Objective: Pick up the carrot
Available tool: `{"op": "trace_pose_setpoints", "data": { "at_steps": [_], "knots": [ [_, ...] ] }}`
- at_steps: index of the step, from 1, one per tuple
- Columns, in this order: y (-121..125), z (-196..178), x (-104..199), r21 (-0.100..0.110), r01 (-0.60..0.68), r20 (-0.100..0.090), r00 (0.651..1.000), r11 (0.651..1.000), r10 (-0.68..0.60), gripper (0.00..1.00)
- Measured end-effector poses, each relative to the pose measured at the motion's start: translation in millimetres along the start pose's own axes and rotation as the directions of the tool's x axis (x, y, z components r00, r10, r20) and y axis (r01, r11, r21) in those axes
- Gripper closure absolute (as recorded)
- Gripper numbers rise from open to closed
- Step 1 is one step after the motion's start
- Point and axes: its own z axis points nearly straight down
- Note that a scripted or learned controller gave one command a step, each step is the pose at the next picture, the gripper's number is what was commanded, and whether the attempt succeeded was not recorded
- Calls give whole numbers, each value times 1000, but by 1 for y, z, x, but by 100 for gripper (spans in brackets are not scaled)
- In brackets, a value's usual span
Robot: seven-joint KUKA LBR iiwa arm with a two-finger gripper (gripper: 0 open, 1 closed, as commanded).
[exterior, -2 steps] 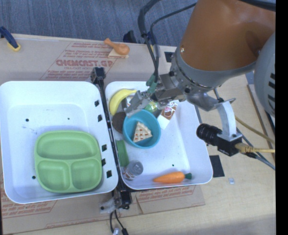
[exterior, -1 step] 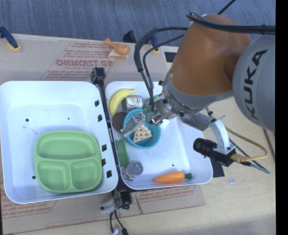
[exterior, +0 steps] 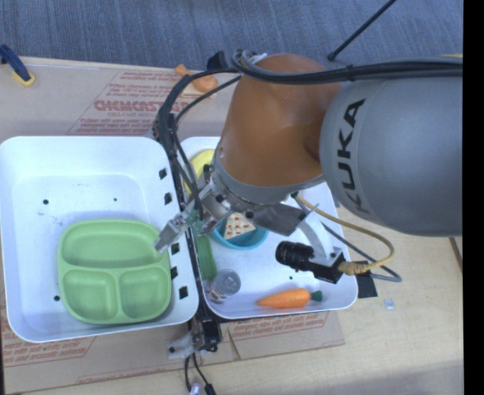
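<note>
The carrot [exterior: 288, 299], orange with a green tip, lies on its side near the front edge of the right bin [exterior: 341, 296]. My gripper [exterior: 189, 222] hangs below the orange wrist band, over the divide between the two bins. It is to the left of the carrot and farther back, well apart from it. The arm's large body hides most of the right bin's back half.
A green divided plate [exterior: 114, 271] lies in the left bin [exterior: 28, 179]. In the right bin are a blue bowl [exterior: 240, 235] holding a triangular slice, a green item [exterior: 206, 258], a small silver can [exterior: 224, 285] and a partly hidden yellow thing [exterior: 201, 164].
</note>
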Motion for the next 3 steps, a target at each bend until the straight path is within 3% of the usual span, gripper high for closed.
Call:
{"op": "trace_pose_setpoints", "data": {
  "at_steps": [1, 2, 3],
  "knots": [
    [84, 76, 21, 7, -45, -1, 999, 999, 45, 0],
    [27, 19, -28, -5, -420, 3, 907, 907, 420, 0],
    [27, 101, -41, 7, -345, 1, 939, 939, 345, 0]
  ]
}}
